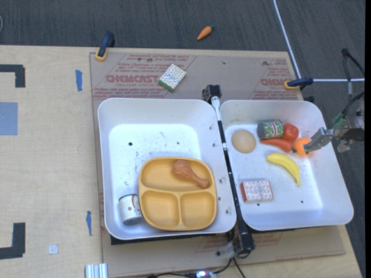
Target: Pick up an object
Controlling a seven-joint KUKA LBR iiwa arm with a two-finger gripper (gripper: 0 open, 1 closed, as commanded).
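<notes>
End effector at the right bin's edge, close to a small orange thing.

The worktop (46,155) has two white bins. The left bin (110,155) holds a yellow plate (177,204) with a drumstick (190,173) on it, and a can (130,208) beside it. The right bin (324,207) holds a banana (285,165), a box (257,190), an egg (243,141) and a jar (270,129). The end effector (317,141) sits just beside the orange thing (299,146); I cannot tell if it is open or closed. The things there are packed tight, so it may bump the red pepper (288,133) or slip off the small round thing.
</notes>
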